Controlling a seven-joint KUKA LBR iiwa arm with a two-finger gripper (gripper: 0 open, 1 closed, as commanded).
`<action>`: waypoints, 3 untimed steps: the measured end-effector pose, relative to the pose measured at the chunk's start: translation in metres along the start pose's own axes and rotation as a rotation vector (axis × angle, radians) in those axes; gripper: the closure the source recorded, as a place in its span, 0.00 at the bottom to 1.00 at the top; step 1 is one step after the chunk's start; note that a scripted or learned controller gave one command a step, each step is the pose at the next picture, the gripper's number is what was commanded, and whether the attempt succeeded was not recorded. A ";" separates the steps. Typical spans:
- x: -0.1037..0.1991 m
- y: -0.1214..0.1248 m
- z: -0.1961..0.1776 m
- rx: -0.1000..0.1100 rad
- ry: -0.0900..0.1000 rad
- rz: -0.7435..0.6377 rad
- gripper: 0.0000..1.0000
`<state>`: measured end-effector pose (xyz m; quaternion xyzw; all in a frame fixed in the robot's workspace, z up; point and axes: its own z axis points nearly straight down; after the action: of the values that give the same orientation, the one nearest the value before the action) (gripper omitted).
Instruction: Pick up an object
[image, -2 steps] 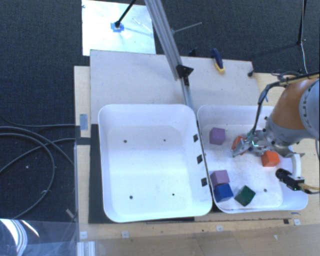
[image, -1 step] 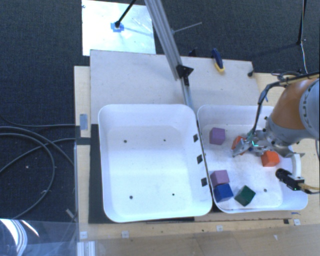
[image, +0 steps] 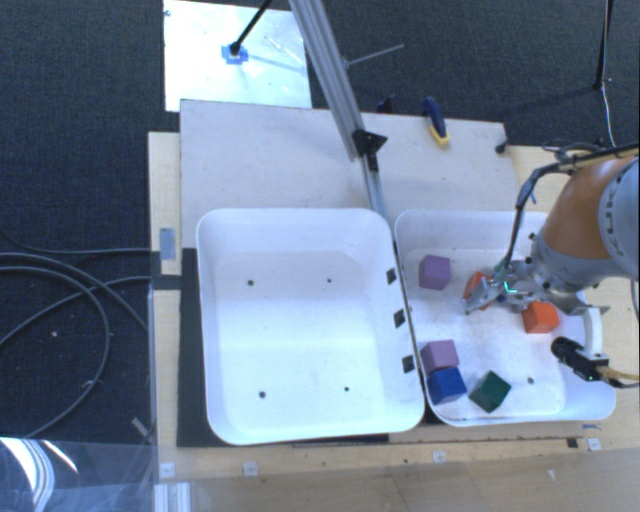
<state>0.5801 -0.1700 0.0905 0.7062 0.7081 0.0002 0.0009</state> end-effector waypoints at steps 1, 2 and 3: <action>0.000 0.000 0.000 0.000 0.000 0.000 0.00; 0.000 0.000 0.000 0.000 0.000 0.000 0.00; 0.000 0.000 0.000 0.000 0.000 0.000 0.00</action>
<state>0.5801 -0.1700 0.0905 0.7060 0.7082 0.0001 0.0010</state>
